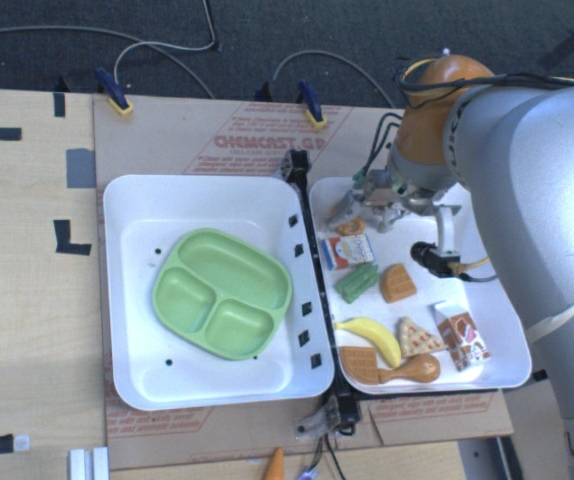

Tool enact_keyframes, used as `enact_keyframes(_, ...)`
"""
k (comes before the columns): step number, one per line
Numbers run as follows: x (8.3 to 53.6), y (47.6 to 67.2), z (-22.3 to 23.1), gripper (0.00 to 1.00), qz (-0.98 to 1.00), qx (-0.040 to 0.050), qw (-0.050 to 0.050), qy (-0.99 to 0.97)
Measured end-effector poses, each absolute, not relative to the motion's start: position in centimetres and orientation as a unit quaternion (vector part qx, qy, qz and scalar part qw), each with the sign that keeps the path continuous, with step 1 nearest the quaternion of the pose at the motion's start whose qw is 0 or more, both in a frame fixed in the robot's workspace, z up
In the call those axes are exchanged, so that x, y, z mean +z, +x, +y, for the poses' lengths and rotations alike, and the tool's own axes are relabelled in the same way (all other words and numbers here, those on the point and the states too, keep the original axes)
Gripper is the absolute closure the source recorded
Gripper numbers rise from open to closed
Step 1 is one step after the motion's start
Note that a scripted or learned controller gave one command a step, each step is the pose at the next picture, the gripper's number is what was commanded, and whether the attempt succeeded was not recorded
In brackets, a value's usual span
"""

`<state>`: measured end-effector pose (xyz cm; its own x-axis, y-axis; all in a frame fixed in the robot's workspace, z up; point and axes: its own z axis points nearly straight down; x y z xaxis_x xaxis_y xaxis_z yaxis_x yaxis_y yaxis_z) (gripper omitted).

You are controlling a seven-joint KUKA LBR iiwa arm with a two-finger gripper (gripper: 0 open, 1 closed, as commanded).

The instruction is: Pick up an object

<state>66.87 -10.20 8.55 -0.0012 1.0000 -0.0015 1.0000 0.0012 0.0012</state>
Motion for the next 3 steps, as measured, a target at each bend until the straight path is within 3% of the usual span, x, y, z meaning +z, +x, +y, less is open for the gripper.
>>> enact_keyframes(3, 8.54, 66.86, -9.62, 0.0, 0.707, -0.0005, 0.001, 0.707)
